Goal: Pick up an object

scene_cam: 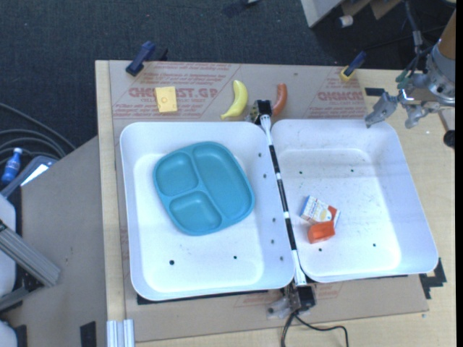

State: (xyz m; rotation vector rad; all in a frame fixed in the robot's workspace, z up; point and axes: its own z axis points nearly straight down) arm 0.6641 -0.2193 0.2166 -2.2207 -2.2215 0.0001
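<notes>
Bins of shallow white plastic lie side by side on the bench, both down and to the left of the grey two-finger gripper (396, 114), which hangs over the top right corner of the right bin (405, 194) with its fingers spread wide and nothing between them. The left bin (145, 259), farther from the gripper, holds a teal plastic plate with three compartments (203, 187), the largest thing in either bin, lying flat and slightly turned. The task's thing, a small orange and white carton (319, 218), lies well below and to the left of the gripper on the floor of the right bin, apart from the walls. It looks crumpled: a white printed panel sits at its upper left and a bright orange part folds out at its lower right. Beyond the bins, on the brown board to the left of the gripper, lie a yellow toy banana (235, 100), a small orange-brown sausage-shaped toy (279, 99) and a yellow square tile (166, 100).
</notes>
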